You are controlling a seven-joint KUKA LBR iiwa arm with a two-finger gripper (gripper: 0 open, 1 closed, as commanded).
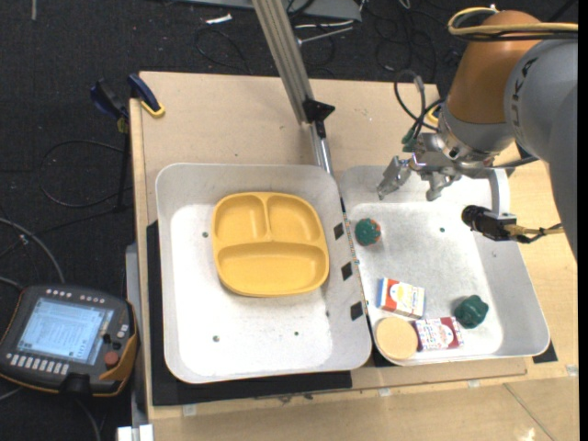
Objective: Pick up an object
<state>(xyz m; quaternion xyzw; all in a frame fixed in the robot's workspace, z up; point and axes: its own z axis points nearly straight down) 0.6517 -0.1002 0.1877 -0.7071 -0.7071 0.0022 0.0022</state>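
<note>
Clutter fills the right bin (514, 274): a green ball (367, 232), a small carton (401, 297), a tan disc (397, 338), a red-and-white packet (438, 334) and a dark green lump (472, 311), well apart so each offers a clean grasp. The pincer (415, 180) hangs open above the bin's far edge, holding nothing. A yellow tray (270, 243) sits in the left bin (184, 320). No print is legible.

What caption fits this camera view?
Open gripper hovers over the right bin above small objects; yellow tray in the left bin.

A handheld grey control pendant with a lit screen (66, 338) lies on the dark floor at near left. A blue-and-yellow clamp (138, 96) grips the wooden bench's (220, 118) far-left corner.
</note>
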